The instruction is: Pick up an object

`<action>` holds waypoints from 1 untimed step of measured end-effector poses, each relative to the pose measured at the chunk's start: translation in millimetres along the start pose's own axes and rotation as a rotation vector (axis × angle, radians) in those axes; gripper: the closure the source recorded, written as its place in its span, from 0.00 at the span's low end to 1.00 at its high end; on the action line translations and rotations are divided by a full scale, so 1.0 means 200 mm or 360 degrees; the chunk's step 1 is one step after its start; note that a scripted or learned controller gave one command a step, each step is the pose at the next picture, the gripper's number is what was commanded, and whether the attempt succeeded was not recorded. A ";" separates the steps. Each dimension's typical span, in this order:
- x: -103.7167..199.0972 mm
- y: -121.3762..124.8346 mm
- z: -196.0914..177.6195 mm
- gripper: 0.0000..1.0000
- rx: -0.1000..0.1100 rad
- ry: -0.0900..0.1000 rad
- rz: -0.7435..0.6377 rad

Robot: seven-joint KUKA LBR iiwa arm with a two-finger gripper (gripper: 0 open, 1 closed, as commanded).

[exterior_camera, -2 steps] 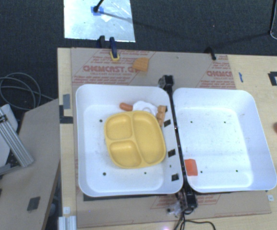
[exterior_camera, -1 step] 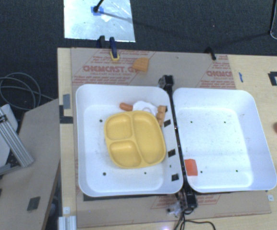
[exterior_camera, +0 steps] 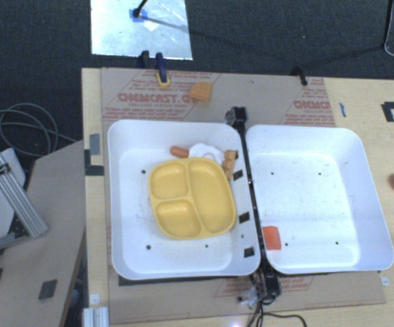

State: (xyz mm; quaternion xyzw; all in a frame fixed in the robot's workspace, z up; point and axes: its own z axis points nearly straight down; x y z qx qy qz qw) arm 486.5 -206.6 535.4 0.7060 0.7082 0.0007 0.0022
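In the left white bin (exterior_camera: 125, 251) a yellow three-section plastic plate (exterior_camera: 191, 199) sits mid-floor; a small orange square block (exterior_camera: 271, 237) lies in the right white bin's (exterior_camera: 370, 247) near-left corner.

A yellow tray (exterior_camera: 191, 198) sits in the white left bin (exterior_camera: 125, 182), with a small orange piece (exterior_camera: 179, 152) beside it; the white right bin (exterior_camera: 360, 182) has a red-orange block (exterior_camera: 271, 237)
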 end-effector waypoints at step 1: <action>0.00 0.00 0.00 0.00 0.0000 0.0000 0.0000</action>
